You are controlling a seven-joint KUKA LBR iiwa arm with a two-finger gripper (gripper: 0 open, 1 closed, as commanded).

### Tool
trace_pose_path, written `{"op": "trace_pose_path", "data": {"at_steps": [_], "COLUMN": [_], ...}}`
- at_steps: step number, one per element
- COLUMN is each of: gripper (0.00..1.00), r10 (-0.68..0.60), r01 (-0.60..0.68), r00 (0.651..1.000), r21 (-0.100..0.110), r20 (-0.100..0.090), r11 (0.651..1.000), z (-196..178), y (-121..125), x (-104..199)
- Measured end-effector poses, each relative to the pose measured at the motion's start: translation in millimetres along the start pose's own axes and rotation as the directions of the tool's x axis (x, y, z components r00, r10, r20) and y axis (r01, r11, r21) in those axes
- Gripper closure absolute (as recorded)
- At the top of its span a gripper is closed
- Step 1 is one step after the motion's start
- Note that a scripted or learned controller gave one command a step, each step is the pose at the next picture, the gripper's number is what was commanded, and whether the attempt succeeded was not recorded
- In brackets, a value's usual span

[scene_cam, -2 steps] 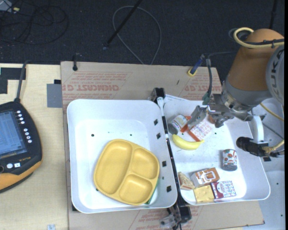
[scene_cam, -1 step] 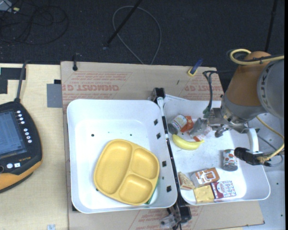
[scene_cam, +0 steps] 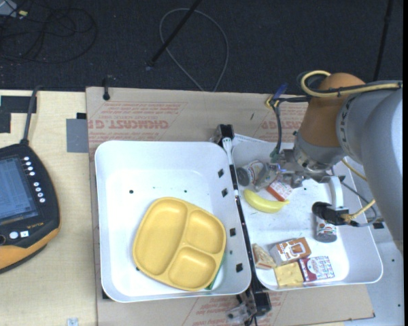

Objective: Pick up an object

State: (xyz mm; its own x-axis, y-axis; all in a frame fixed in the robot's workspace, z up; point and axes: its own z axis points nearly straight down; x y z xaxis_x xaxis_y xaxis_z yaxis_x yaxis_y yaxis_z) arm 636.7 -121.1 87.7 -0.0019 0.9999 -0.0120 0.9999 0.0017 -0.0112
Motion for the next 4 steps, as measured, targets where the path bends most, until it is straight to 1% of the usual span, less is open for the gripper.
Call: {"op": "trace_pose_path", "data": {"at_steps": [1,2,3,4], "gripper": [1.0,0.0,0.0,0.0], "r10": [0.006,0.007,0.005,-0.005], "r01": [-0.006,-0.007,-0.005,0.005], "r00": [1.0,1.0,1.0,1.0], "r21": [-0.021,-0.021,-0.031,0.055], "r20": [-0.005,-0.001,0.002,-0.013], "r11": [1.0,1.0,1.0,0.998], "z": [-17,-16,-6,-1], "y": [4,4,-49,-3], "x": [2,-1,30,20]}}
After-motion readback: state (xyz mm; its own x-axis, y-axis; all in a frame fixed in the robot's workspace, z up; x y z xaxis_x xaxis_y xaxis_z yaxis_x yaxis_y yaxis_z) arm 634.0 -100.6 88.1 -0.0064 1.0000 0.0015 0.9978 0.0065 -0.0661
